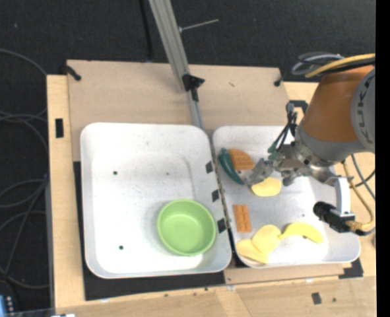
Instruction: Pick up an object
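Note:
My gripper (pixel 272 175) hangs low over the upper middle of the right bin (pixel 340 253). A pale yellow rounded piece (pixel 268 189) lies right under its tip, touching or nearly touching it. Whether the piece is gripped cannot be made out. To the left, a green curved object (pixel 230 166) rests beside an orange block (pixel 242 158). A second orange block (pixel 242 218) lies by the bin's left wall. Two more yellow pieces sit near the front: a lumpy one (pixel 260 244) and a banana-shaped one (pixel 305 232).
The left bin (pixel 115 150) holds a green bowl (pixel 186 226) near its front right corner. A metal pole (pixel 175 45) slants up from between the bins. The arm's orange-banded wrist (pixel 336 111) and a black cable fitting (pixel 330 215) overhang the right bin's right side.

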You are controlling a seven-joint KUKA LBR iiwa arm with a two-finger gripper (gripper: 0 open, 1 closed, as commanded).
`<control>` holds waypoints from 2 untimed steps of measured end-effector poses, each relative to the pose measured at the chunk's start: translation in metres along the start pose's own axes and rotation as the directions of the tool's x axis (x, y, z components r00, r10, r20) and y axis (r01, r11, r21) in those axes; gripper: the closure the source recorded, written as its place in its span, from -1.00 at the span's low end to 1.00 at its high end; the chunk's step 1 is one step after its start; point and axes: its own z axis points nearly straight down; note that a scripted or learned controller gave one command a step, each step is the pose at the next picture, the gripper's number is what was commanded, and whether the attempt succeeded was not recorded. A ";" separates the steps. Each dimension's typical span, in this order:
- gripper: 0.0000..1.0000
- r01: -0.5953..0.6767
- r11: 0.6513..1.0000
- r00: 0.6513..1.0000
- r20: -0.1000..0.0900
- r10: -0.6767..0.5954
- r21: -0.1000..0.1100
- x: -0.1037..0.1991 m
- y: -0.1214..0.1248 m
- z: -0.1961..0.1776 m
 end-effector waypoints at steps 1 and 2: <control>-1.00 -0.002 1.000 1.000 0.000 0.002 -0.001 0.000 0.000 0.000; -1.00 -0.004 1.000 1.000 0.003 0.004 0.004 -0.011 -0.001 0.047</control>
